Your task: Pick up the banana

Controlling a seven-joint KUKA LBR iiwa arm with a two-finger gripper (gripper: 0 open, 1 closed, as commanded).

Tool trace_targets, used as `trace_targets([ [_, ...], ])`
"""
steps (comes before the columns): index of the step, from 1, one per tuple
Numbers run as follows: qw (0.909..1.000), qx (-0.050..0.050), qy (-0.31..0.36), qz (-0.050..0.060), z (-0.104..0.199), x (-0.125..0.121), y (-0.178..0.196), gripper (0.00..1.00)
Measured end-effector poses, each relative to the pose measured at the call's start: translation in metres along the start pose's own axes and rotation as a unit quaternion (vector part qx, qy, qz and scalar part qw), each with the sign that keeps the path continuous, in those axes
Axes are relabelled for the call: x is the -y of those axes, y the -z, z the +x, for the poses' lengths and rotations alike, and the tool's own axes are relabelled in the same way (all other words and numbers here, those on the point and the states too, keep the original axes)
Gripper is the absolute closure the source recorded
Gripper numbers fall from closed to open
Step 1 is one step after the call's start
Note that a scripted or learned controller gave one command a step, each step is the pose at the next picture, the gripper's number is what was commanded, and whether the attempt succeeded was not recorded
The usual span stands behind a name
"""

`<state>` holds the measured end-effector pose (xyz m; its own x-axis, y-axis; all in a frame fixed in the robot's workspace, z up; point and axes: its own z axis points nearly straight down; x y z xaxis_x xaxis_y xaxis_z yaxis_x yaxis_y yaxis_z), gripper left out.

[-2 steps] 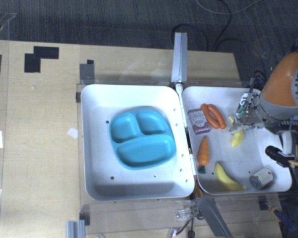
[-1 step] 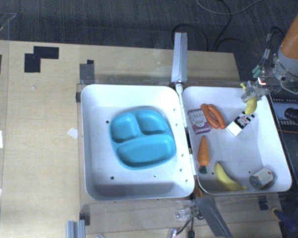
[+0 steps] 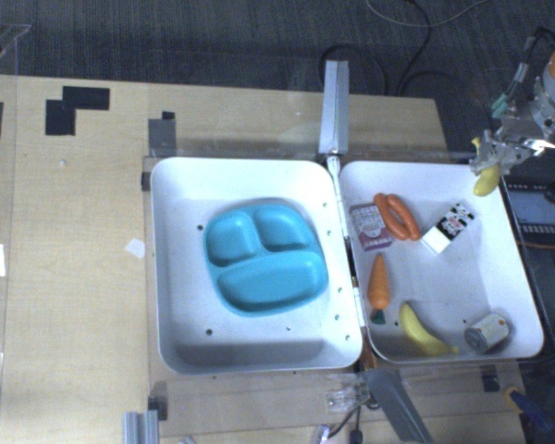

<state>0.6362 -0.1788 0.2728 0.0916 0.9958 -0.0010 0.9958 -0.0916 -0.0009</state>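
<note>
Banana (image 3: 423, 332) lies in the right bin (image 3: 523, 276) near the carrot (image 3: 378, 283); my pincer (image 3: 488, 160) pinches something small and yellow above the far corner.

Two white bins (image 3: 166, 276) sit on a pale wood counter (image 3: 65, 248) marked with black patches. A bright blue divided tray (image 3: 264, 257) lies in the left bin. The right bin holds a yellow banana (image 3: 424, 331), an orange carrot (image 3: 378, 283), orange-red sausages (image 3: 398, 215), a black-and-white patterned box (image 3: 449, 227) and a grey can (image 3: 487, 332).
</note>
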Motion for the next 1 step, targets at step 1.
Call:
trace_targets([
  [1,0.9992,0.0,-0.04,0.001,0.0039,-0.0237,-0.0567,1.0],
])
